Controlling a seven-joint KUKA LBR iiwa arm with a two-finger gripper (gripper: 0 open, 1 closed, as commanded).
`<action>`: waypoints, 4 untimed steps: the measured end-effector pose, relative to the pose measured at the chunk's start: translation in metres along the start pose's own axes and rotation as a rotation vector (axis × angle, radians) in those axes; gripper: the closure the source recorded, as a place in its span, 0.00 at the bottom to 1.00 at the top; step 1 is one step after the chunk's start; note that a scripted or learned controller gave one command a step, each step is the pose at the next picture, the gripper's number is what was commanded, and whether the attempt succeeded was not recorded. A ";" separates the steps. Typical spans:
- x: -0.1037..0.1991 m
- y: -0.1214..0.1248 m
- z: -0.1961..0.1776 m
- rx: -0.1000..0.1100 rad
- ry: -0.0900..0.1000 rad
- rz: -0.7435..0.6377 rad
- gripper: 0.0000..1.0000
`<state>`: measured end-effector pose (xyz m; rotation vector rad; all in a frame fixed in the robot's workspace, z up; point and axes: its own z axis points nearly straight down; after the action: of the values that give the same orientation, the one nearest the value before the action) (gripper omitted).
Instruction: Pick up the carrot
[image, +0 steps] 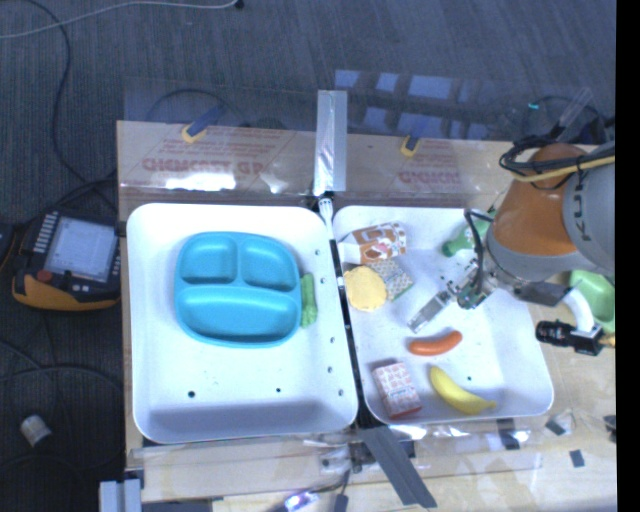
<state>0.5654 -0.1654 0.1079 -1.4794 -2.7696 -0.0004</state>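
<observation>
The carrot (435, 343), a short orange-red piece, lies flat in the middle of the right bin (520, 400). My gripper (470, 292) hangs over the same bin, up and to the right of the carrot and apart from it. The grey arm with its orange band (535, 215) comes in from the right above it. A small silver-grey piece (427, 312) lies between the gripper and the carrot. Nothing shows held in the gripper.
The right bin also holds a banana (460, 392), a pinkish block (395, 385), a yellow round item (365, 288), a snack packet (378, 243) and a green item (460, 240). The left bin (160, 400) bears a blue divided plate (238, 285) with a green piece (307, 298) beside it.
</observation>
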 end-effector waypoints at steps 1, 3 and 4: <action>0.031 0.082 -0.163 -0.001 -0.004 -0.210 0.00; 0.029 0.072 -0.037 0.002 -0.001 -0.090 0.00; 0.110 -0.006 -0.137 0.001 -0.001 0.023 0.00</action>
<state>0.4992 -0.0778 0.2447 -1.5113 -2.7530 0.0015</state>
